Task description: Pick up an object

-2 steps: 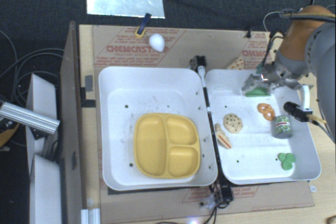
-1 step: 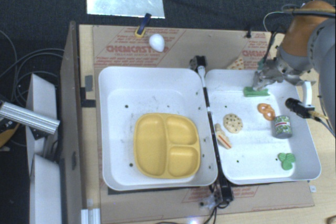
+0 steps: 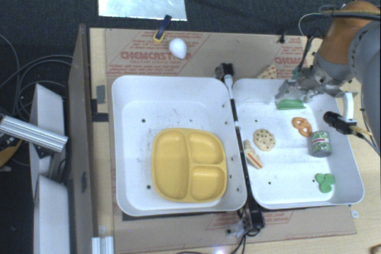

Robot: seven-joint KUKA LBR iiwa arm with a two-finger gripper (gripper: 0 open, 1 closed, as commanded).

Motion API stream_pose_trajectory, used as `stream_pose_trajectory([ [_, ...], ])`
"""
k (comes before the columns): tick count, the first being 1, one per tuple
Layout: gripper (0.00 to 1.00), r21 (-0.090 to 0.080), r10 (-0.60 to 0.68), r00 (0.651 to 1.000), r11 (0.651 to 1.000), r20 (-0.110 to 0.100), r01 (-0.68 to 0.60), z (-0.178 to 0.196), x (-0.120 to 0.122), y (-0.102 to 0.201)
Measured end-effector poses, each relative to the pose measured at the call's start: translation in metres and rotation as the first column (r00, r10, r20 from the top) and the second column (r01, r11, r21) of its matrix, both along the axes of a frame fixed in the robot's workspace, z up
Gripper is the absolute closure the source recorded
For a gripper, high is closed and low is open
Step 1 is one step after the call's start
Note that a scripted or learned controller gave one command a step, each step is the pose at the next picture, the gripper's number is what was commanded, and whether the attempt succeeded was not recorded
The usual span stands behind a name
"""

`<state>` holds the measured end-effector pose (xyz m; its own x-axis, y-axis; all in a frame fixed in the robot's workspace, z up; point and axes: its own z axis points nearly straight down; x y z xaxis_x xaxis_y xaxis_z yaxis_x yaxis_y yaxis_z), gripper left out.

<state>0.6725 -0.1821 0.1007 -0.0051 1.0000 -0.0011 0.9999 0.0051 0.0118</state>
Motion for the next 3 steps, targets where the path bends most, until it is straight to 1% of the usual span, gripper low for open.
stream_pose_trajectory([
  [1,1.0,-0.001,0.001,1.0,1.0,0.005,-0.001,0.012,0.001,0.0],
  [2,0.0,-0.002,0.002,1.0,1.0,0.004,-0.002,0.012,0.001,0.0],
  [3,0.0,-0.002,0.0,1.0,1.0,-0.006,0.0,-0.015,-0.007,0.025],
])
